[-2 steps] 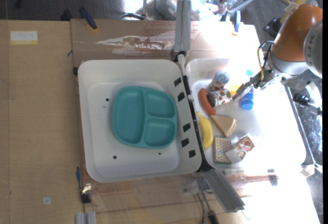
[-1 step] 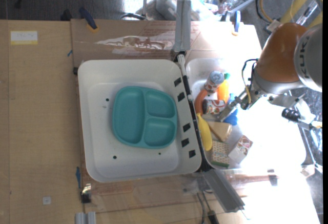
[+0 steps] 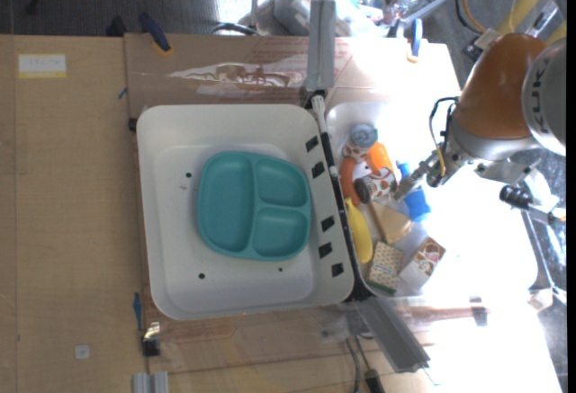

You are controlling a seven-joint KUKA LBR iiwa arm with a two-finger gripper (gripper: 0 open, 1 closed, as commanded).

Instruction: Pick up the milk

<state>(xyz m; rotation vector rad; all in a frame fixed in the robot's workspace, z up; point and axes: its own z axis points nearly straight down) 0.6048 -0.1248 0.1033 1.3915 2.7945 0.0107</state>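
Observation:
The right bin (image 3: 340, 117) holds a heap of toy groceries in glaring light. A small white carton with a red-brown picture (image 3: 423, 260) lies at its near end and may be the milk. A white container with a grey-blue round top (image 3: 363, 136) sits at the far end. My gripper (image 3: 419, 181) hangs low over the middle of the heap, just above a blue item (image 3: 417, 204) and beside an orange bottle (image 3: 380, 157). It is well apart from the carton. The glare hides what lies under the gripper.
In the right bin, a yellow banana (image 3: 361, 236), a tan bread slice (image 3: 392, 222) and a patterned box (image 3: 385, 266) crowd the pile. The left bin (image 3: 171, 202) bears a teal divided plate (image 3: 254, 205). A black-clipped divider (image 3: 326, 202) separates the bins.

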